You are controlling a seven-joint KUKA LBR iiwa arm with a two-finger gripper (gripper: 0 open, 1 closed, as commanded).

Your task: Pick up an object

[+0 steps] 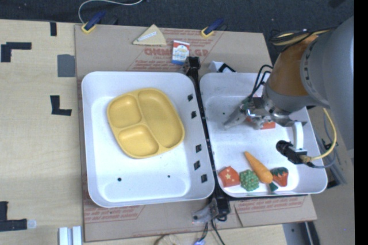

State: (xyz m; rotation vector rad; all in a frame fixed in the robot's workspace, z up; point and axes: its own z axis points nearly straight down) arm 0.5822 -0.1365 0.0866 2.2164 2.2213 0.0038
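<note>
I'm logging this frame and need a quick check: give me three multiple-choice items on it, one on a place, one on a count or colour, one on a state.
1. Where does the yellow plate lie?
A. in the left bin
B. in the right bin
C. on the cardboard outside the bins

2. How many compartments does the plate have?
A. two
B. three
C. five

3. How does the carrot stand with respect to the gripper?
A. clamped in the gripper
B. lying in the right bin, apart from the gripper
C. resting on the plate

Answers:
1. A, the plate sits inside the left bin's white walls.
2. B, two ridges split it into three wells.
3. B, the carrot lies near the bin's front edge among the other toy foods, while the gripper is further back.
</note>
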